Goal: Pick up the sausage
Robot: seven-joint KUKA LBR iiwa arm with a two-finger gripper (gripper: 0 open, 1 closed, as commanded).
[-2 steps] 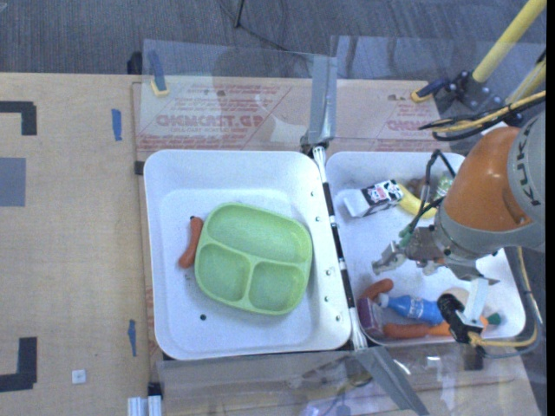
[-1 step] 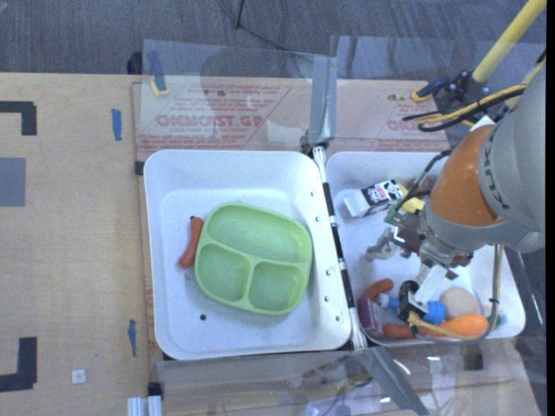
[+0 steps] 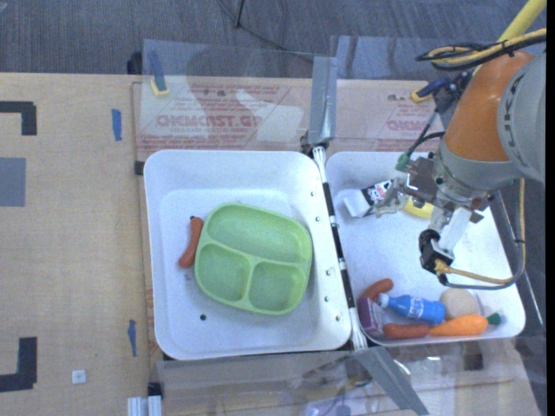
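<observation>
- The right bin (image 3: 503,232) held the task's things; its near-right corner was cut off behind a pile of toys.
- The left bin (image 3: 165,189) carried a green divided plate (image 3: 253,258), with an orange-brown stick (image 3: 191,242) touching its left rim, long axis running near to far.
- The grey arm (image 3: 490,120) reached in from the right over the far half of the right bin, its wrist bent down and to the left.
- The gripper (image 3: 379,199) pointed left near the bin's far-left corner, beside a small white object (image 3: 354,203). Whether it was released, clenched or grasping that object could not be told.
- A carrot (image 3: 460,325) lay along the near wall, with a pale ball (image 3: 460,302) just beyond it.
- A blue bottle (image 3: 414,307) lay on its side left of the ball.
- The sausage (image 3: 377,289) lay in the near-left part of the right bin, well apart from the gripper, its long axis slanting from near-left to far-right. Its near-left end met a purplish thing that was hard to make out.
</observation>
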